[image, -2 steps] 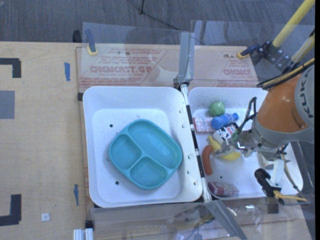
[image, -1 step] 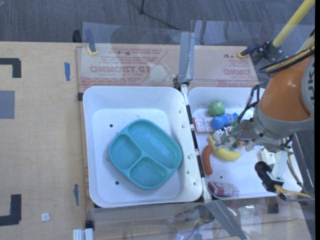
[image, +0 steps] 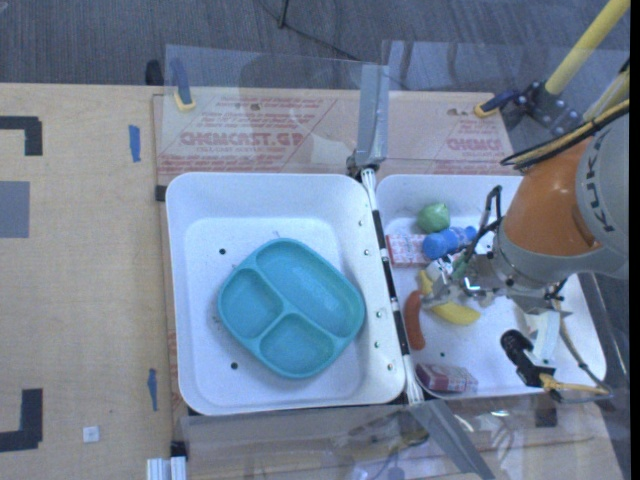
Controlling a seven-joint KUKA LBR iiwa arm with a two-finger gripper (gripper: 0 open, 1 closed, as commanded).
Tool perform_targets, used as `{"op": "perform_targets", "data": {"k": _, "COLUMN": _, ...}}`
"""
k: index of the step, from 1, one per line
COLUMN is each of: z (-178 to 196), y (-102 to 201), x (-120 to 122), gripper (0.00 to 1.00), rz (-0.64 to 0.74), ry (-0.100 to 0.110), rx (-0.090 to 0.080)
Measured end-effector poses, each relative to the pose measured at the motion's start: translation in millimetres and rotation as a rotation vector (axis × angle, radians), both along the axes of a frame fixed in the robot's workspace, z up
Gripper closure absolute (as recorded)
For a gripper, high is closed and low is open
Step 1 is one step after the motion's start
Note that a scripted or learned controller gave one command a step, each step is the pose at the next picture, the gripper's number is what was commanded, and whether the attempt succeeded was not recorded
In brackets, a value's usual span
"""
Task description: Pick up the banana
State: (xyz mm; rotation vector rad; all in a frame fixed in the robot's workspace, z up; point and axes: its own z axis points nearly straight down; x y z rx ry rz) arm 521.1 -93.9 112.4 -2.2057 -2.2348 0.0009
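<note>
Table (image: 80, 268): pale wood, carrying two shallow white bins side by side.
Left bin (image: 195, 203): holds one thing, a teal divided plate (image: 290, 308) with three compartments, lying flat near its middle.
Right bin (image: 480, 353): holds several small things, crowded towards its left half.
Red sausage (image: 413, 320): lies along the right bin's left wall, just left of the banana.
White and red packet (image: 405, 249): flat near the left wall, above the sausage.
Dark red packet (image: 445, 376): at the bin's near edge.
Green ball (image: 434, 216): towards the far side, with a blue toy (image: 445, 241) just below it.
Banana (image: 457, 314): yellow, lying on the floor of the right bin, between the sausage and the arm.
Claw (image: 462, 280): low over the banana's upper edge, close beside the blue toy; how far open it is cannot be told, nor whether it has hold of anything.
Arm (image: 550, 218): grey with an orange band, reaching in from the right over the right bin.
</note>
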Motion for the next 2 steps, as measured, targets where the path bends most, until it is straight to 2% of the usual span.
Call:
{"op": "perform_targets", "data": {"k": 1, "z": -23.8, "y": 2.2, "x": -21.0, "gripper": 0.0, "rz": -0.038, "ry": -0.012, "rx": -0.001}}
{"op": "perform_targets", "data": {"k": 2, "z": -13.9, "y": -1.2, "x": -20.6, "gripper": 1.0, "rz": -0.044, "ry": -0.016, "rx": -0.006}}
